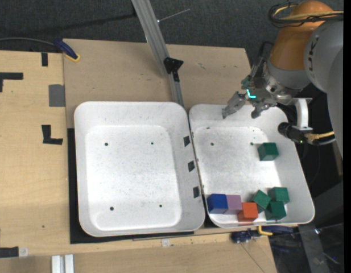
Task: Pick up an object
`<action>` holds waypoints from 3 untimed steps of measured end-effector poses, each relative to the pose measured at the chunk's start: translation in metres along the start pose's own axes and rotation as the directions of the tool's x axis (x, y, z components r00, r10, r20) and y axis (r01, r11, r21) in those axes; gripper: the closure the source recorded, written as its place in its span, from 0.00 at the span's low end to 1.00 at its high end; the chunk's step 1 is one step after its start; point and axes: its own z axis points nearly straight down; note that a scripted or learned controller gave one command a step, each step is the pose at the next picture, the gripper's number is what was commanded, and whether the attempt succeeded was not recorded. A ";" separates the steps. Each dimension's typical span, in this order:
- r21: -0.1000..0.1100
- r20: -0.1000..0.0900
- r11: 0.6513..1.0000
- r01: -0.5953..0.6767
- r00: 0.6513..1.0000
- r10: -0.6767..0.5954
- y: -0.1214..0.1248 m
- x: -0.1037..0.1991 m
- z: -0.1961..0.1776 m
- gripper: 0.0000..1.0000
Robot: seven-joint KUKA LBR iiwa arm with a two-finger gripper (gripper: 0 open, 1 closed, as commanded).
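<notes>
Blocks (249, 205) bunch in rt bin's (232, 152) near corner, partly overlapping; claw (243, 108) spread, grasping nothing.

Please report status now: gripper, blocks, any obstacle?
Gripper open, above right bin's far rim, holding nothing. Lone green block nearest; other blocks clustered at near edge. Nothing in the way.

The gripper (243, 108) hangs over the far rim of the right bin (232, 152), fingers spread apart with nothing between them. The arm (297, 41) enters from the right, its orange band above the wrist. In the right bin, one green block (268, 151) sits alone near the right wall. Along the near wall lie a blue block (217, 203), a purple block (234, 202), an orange block (249, 210) and a cluster of green blocks (272, 202), closely grouped. The left bin (132, 166) adjoins the right bin.
</notes>
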 end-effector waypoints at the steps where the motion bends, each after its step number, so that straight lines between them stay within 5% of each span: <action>1: -0.005 0.001 1.000 0.001 1.000 -0.001 0.001 0.000 -0.003 0.00; 3: 0.000 0.002 1.000 0.000 1.000 0.000 -0.010 0.010 0.095 0.00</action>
